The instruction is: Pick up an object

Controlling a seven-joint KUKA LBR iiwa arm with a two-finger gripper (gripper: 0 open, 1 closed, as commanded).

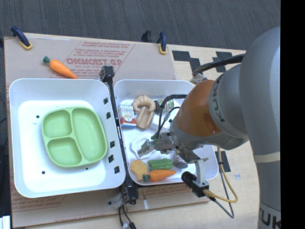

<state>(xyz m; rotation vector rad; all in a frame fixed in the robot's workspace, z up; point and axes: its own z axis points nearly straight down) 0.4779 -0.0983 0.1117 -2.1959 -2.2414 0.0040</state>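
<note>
While the grey arm (248, 109) reaches over the right bin (125, 87), its gripper (164, 149) hangs low above toy food: a pretzel (143, 108), green beans (160, 164), a carrot (161, 175), corn (138, 167). Whether it grips anything, I cannot tell.

Arm (228, 113) is reaching low over the right bin (143, 86), gripper (162, 144) hanging above a carrot (159, 175) and corn (138, 167); green plate (74, 136) is sitting in the left bin (19, 128).
</note>
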